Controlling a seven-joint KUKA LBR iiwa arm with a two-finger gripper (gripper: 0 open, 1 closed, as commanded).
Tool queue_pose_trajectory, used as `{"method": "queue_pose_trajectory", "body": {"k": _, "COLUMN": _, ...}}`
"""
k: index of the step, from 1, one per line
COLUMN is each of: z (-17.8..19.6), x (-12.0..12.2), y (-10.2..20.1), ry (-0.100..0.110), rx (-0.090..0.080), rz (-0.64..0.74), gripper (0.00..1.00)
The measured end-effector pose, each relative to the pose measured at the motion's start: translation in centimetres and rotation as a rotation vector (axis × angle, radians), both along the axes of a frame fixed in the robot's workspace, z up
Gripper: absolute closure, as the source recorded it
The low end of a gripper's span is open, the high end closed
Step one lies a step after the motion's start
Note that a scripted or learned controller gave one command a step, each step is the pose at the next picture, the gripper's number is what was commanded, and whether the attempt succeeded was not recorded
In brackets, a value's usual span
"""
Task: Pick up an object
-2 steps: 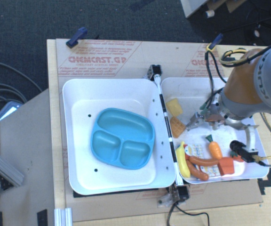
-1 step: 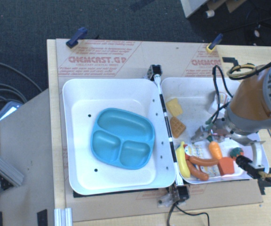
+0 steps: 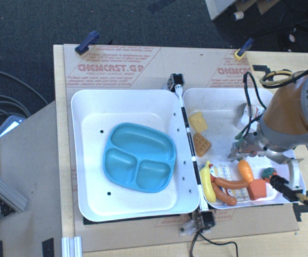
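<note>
Camera view: we take the toy carrot (image 3: pixel 245 171) as the likeliest object to pick, since it lies just beside the gripper (image 3: pixel 241 150) in the right bin (image 3: pixel 218 96), toward the near end. The gripper sits low over the bin floor, close above the carrot's upper end; we cannot tell from here whether it is spread or closed, and nothing shows as held.

Around the carrot the pile is tight: a red block (image 3: pixel 258 189) just beside its lower end, a hot dog (image 3: pixel 230 184) lying crosswise beneath, a banana (image 3: pixel 207 183) along the left wall, a small green piece (image 3: pixel 268 172) to its right. Farther up the bin, well apart from the cluster, lie a cheese wedge (image 3: pixel 199 122) and a waffle piece (image 3: pixel 202 143).

Our judgement: a clean grasp calls for centring over the carrot's body, gripping across its narrow width, and descending straight so the block and hot dog are not nudged. The isolated waffle piece is an easier fallback.

The left bin (image 3: pixel 84 143) holds a blue divided plate (image 3: pixel 139 157).
</note>
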State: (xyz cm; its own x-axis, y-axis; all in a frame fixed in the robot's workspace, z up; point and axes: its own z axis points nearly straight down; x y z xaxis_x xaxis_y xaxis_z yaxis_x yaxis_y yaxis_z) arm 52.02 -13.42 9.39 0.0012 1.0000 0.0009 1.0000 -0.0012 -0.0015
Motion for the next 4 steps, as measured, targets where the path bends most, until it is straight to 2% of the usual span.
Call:
{"method": "queue_pose_trajectory", "body": {"k": 1, "z": 0.0, "x": 0.0, "y": 0.0, "ry": 0.000, "rx": 0.000, "rz": 0.000, "gripper": 0.00}}
{"method": "queue_pose_trajectory", "body": {"k": 2, "z": 1.0, "x": 0.0, "y": 0.0, "ry": -0.001, "rx": 0.000, "rz": 0.000, "gripper": 1.00}}
{"method": "queue_pose_trajectory", "body": {"k": 3, "z": 7.7, "x": 8.6, "y": -1.3, "ry": -0.002, "rx": -0.002, "rz": 0.003, "gripper": 1.00}}
{"method": "queue_pose_trajectory", "body": {"k": 4, "z": 10.0, "x": 9.6, "y": 8.1, "ry": -0.003, "rx": -0.001, "rz": 0.003, "gripper": 1.00}}
